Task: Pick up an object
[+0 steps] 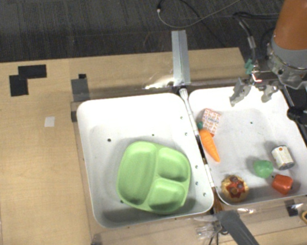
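Observation:
My gripper (253, 93) hangs open over the far edge of the right bin (253, 118), with nothing between its two fingers. Below it in that bin lie a patterned packet (211, 121) and an orange carrot (209, 145) by the left wall. Near the front sit a dark round fruit piece (235, 187), a green lump (262, 167), a white and grey cylinder (282, 156) and a red-orange piece (282, 183). All of these lie apart from the gripper.
The left bin (95, 126) holds a green divided plate (153, 176). A metal post (180, 57) stands behind the divider between the bins. Cables run behind the bench at the back right.

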`<action>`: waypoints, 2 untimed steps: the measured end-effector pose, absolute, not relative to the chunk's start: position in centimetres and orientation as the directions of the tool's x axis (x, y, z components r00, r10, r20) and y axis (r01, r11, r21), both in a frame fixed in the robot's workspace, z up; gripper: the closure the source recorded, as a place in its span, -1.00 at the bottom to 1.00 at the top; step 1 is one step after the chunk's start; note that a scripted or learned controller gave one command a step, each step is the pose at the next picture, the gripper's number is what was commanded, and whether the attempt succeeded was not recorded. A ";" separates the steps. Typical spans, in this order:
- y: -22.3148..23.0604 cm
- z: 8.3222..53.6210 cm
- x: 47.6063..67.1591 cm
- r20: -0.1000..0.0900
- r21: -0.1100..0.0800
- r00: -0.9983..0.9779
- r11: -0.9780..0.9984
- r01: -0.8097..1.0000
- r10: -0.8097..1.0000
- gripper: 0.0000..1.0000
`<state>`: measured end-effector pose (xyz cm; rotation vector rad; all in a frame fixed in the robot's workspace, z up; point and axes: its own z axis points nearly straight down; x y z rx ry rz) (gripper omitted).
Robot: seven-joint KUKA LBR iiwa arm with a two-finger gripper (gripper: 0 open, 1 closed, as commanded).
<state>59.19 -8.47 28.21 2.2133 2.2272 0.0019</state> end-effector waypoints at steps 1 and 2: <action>-3.7 18.4 62.4 0.000 0.001 -0.012 0.012 1.000 1.000 -1.00; -8.7 9.6 63.2 0.003 0.018 0.139 -0.140 0.990 0.990 -1.00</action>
